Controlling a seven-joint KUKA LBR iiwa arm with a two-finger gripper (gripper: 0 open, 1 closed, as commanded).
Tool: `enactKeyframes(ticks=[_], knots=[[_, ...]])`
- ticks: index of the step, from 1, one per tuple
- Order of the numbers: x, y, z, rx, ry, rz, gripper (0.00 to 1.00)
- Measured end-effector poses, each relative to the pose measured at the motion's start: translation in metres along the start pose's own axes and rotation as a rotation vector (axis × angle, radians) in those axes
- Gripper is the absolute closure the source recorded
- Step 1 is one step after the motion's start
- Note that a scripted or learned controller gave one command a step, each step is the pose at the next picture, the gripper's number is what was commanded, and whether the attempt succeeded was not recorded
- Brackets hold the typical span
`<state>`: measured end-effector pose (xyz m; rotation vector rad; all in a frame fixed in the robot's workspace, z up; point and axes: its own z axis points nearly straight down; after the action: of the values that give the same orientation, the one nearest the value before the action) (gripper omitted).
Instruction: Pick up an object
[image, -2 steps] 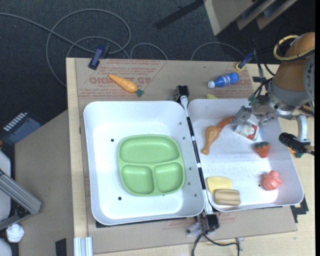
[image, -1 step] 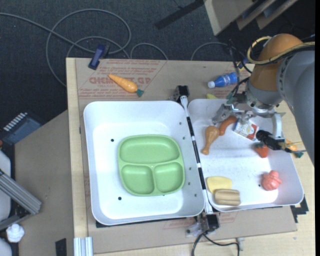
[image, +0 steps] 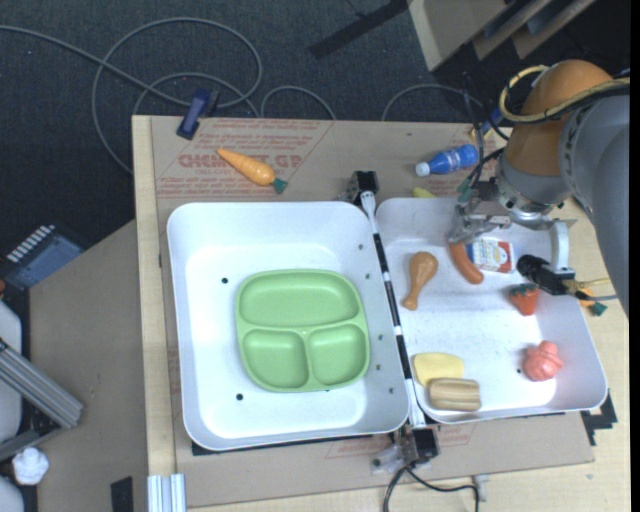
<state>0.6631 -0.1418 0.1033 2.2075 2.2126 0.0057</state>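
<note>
Gripper (image: 478, 228) sits low at the right bin's (image: 560, 395) far end, just above the sausage (image: 466, 264); can't tell how the jaws stand. Sausage looks like light, smooth, hard plastic, so slippery. Best pinched across its middle, clear of the carton (image: 493, 254) beside it.

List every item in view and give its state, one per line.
gripper: low over right bin's far end, above the sausage
sausage: lying flat, beside the small packet
small packet: lying in right bin
drumstick: lying flat, apart from others
green divided plate: upright in left bin
bread roll: lying against yellow piece
pink toy: resting near right wall
carrot: on bench, outside bins
bottle: on its side, outside bins
</note>
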Motion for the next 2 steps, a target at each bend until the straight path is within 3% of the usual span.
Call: enactKeyframes(ticks=[1, 2], knots=[[0.000, 0.000, 0.001, 0.001, 0.000, 0.000, 0.00], [-0.014, -0.005, 0.013, 0.004, 0.009, 0.000, 0.00]])
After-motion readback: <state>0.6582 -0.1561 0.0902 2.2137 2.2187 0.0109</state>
